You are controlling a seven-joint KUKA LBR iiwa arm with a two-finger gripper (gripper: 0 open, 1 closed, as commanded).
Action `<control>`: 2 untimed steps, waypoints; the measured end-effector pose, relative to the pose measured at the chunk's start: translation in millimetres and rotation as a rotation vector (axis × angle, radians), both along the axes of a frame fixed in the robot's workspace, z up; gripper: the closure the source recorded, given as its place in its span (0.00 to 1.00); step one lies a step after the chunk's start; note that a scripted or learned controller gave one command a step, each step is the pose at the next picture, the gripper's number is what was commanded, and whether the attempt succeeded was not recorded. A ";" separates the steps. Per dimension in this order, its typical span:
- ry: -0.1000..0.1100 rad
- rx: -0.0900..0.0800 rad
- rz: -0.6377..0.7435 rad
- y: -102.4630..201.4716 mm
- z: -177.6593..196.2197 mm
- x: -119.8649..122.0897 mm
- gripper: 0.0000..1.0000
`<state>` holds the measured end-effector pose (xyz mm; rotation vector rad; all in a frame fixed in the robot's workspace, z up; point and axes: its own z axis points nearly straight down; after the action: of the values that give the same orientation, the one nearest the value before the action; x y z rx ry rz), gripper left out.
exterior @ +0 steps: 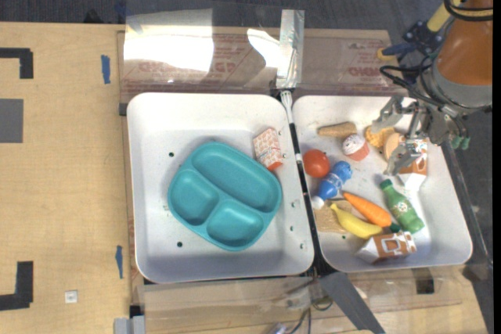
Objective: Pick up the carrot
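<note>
So, carrot [366, 207] lies in the right bin [458, 246], orange, slanting from upper left to lower right, just above the yellow banana [354, 221] and touching it; green bottle [401, 206] with a round white label sits just to its right, label print too small to read; blue bottle [333, 180] and red tomato [316, 163] lie to its upper left; small carton [389, 246], orange and white, sits near the front wall, its printing unreadable; bread roll [337, 129] and a small white-and-red jar [355, 145] lie near the back wall. Gripper [405, 143] hangs over the right bin's upper right part, well apart from the carrot, above an orange-and-white packet [416, 162]; whether the fingers are released or clenched, cannot tell, metal parts blur together. Left bin [149, 168] carries a teal divided plate [225, 194] and a red-patterned white snack box [268, 147] by the divider; its text illegible. Behind the bins a cardboard panel [352, 62] shows red print, not readable at this slant. Tabletop [55, 168] is light wood with black corner marks.
</note>
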<state>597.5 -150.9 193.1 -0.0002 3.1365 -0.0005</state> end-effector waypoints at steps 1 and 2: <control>-0.023 -0.009 0.153 34.8 -81.4 -37.9 0.00; -0.018 -0.006 0.127 21.5 -101.2 -59.5 0.00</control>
<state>538.0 -129.4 92.0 -0.1979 3.1120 -0.0087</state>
